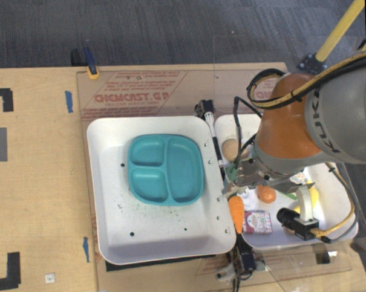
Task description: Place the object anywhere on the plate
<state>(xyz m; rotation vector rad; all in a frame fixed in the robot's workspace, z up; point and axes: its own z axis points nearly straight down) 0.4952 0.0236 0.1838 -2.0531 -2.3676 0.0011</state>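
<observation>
Camera view shows the jaws point(237, 175) low over the right bin point(339, 196), at its left wall; whether they stand wide or narrow cannot be told. Just below lies a carrot point(235, 211), beside an orange ball point(267, 195), a pink carton point(258, 222) and an egg point(230, 149). Crowding could spoil the grasp. In the left bin point(106, 194), the teal plate point(166, 169) waits bare.

We are seeing the desk point(40, 197), its tan top carrying two shallow white bins, the left bin point(108, 230) and the right bin point(341, 226), lying side by side.
</observation>
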